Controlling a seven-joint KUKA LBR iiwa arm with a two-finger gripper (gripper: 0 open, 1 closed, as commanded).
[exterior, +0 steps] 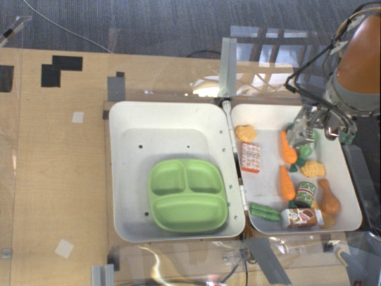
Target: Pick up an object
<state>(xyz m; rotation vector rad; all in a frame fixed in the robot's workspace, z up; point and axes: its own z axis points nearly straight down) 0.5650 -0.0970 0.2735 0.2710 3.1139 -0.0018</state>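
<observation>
Reaching stage: gripper [303, 133] low over far carrot [288, 149] in right bin [351, 219]; jaw state impossible to tell. Next, needs a centred descent and squeeze.

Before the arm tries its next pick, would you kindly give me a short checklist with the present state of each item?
1. Gripper is over the right bin: ok.
2. A target sits close beneath it, the upper carrot: ok.
3. Finger opening is visible: cannot tell.
4. Something is already held: cannot tell.
5. Space around the target: not ok, a green piece and the corn crowd it.
6. Green plate lies in the left bin, out of the way: ok.
</observation>
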